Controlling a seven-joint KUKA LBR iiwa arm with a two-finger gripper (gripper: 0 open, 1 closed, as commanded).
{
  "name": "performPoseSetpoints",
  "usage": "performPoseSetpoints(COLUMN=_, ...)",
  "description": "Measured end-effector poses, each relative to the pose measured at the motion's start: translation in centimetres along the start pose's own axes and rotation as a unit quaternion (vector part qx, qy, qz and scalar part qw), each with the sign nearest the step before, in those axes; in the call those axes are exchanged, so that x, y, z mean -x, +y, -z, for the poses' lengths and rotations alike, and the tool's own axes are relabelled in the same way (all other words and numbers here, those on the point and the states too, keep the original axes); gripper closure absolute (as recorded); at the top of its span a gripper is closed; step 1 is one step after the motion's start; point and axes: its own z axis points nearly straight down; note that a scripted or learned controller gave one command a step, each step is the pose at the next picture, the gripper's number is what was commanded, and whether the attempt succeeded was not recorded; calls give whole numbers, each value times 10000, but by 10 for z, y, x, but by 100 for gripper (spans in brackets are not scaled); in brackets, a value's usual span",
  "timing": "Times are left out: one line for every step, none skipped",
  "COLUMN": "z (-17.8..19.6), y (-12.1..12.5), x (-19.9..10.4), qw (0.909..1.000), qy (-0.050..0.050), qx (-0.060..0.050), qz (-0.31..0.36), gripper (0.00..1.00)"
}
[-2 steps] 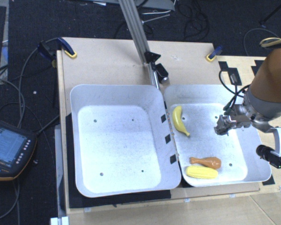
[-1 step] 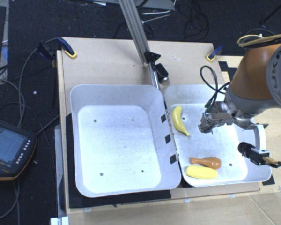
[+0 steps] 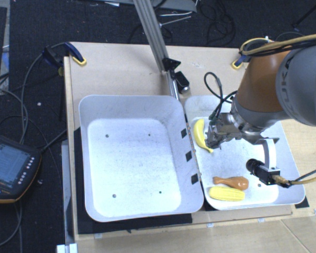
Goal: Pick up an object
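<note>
The left bin [image 3: 89, 115] holds nothing to pick. The arm [image 3: 276, 80] reaches over the right bin [image 3: 292, 191]. The gripper [image 3: 213, 138] sits at the banana [image 3: 199, 132], near the bin's left wall; whether it grips cannot be determined. The corn cob [image 3: 226, 194] and drumstick [image 3: 231, 182] lie near the front. Lift remains outstanding.
</note>
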Motion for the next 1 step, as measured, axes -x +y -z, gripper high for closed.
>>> performPoseSetpoints(z=18, y=7, x=-54, qw=10000, qy=-2, qx=8, qz=4, gripper=100)
